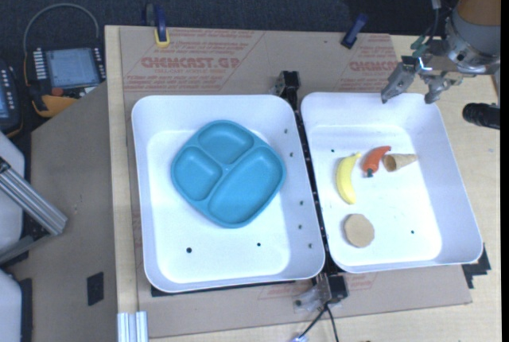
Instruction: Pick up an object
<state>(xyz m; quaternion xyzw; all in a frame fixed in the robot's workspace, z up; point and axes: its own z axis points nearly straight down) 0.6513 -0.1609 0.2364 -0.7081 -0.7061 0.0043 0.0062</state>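
The right bin holds a yellow banana, a small orange-red carrot, a tan cone and a round tan cookie. My gripper hangs above the right bin's far edge, well up and to the right of these items. Its two fingers are spread apart and nothing is between them.
In the left bin lies a blue sectioned plate. Black clamps sit between the bins at the far side. The cardboard bench top surrounds both bins, with clips at its far edge.
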